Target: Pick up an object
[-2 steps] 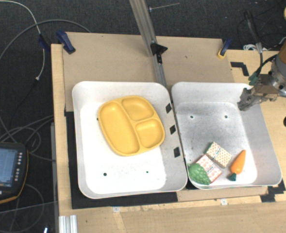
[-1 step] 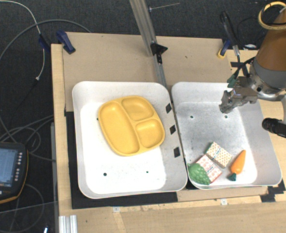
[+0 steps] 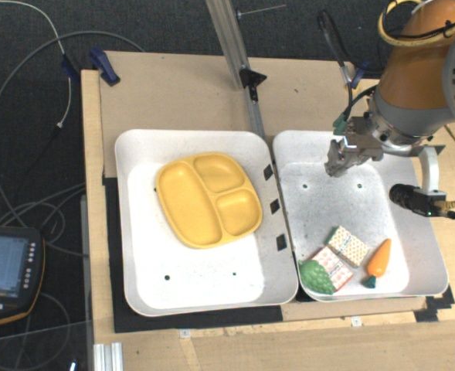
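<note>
Camera view looks down on a tan wooden bench (image 3: 188, 91) that carries two shallow white bins side by side. The left white bin (image 3: 212, 288) holds a yellow plastic plate with three compartments (image 3: 208, 199), lying flat in the upper part of the bin. The right white bin (image 3: 320, 207) has its contents gathered near its lower edge: a small patterned cardboard box with pale dots (image 3: 348, 246), a second small box with a reddish pattern (image 3: 332, 268) touching it on the lower left, a green bumpy toy vegetable (image 3: 314, 277) just beside that box on its left, and an orange toy carrot with a green tip (image 3: 378, 260) to the right of the boxes, slightly apart from them. The grey arm with its orange band (image 3: 416, 60) reaches in from the right, and the dark two-finger gripper (image 3: 339, 163) hangs over the upper part of the right bin, well apart from the four small things below it. It looks as if nothing sits between its tips, though the angle is poor; whether it is open or closed cannot be told. A grey handheld control pad (image 3: 7, 273) lies off the bench at the left.
</note>
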Robot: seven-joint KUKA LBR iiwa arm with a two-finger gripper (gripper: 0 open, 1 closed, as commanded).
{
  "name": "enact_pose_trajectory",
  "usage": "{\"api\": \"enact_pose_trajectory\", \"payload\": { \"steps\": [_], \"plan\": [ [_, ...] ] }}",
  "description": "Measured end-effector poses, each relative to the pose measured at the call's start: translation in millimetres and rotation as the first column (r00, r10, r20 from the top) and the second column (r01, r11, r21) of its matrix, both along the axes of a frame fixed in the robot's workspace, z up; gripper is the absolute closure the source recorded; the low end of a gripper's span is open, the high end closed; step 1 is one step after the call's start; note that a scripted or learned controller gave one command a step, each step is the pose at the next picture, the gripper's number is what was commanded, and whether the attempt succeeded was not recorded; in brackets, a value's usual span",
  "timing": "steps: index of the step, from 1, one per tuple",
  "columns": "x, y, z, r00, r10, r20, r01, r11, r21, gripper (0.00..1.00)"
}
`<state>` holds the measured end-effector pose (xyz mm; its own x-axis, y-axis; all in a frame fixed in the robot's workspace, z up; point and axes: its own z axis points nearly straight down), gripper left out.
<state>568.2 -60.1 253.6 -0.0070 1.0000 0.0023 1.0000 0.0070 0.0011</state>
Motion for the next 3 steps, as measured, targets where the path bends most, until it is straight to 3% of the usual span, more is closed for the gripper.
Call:
{"api": "enact_pose_trajectory", "payload": {
  "steps": [3],
  "plan": [
    [-8,145,-13,1.0,-0.001,-0.003,0.001,1.0,-0.001,1.0]
  ]
}}
